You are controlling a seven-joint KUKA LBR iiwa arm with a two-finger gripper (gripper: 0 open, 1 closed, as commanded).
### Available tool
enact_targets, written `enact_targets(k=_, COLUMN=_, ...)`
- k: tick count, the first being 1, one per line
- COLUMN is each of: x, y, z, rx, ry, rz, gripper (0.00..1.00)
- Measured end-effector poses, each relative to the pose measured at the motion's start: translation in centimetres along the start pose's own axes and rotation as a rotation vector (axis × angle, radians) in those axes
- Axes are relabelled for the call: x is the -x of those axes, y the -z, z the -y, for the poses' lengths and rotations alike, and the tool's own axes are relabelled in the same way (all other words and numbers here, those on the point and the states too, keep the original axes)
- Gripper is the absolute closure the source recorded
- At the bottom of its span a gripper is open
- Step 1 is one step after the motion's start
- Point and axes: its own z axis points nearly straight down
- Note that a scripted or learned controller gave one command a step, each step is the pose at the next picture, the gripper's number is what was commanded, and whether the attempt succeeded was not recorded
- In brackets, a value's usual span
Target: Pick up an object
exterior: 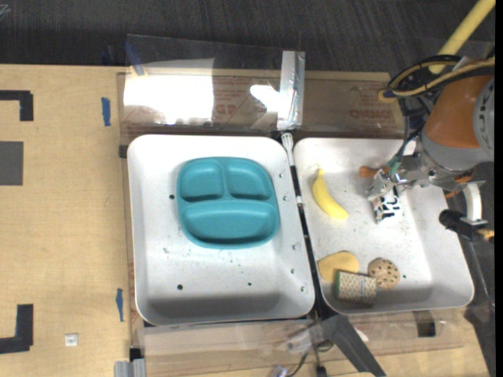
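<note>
Nothing is lifted yet: the yellow banana (328,196) lies in the right white bin (440,285); the pincer (385,199) hangs nearby, grip state unreadable.

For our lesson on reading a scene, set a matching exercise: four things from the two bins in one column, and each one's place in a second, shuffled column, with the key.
Things:
1. teal divided plate
2. banana
3. round cookie
4. gripper

Places:
A. near front edge of right bin
B. middle of left bin
C. above right bin's middle, right of the banana
D. left part of right bin, by the divider

Pairs: 1-B, 2-D, 3-A, 4-C
</note>
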Motion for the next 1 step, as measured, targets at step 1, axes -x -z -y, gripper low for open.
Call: enact_targets(k=1, x=-10.2, y=8.37, z=1.92, rx=0.0, ry=0.039, rz=-0.003, gripper=1.0)
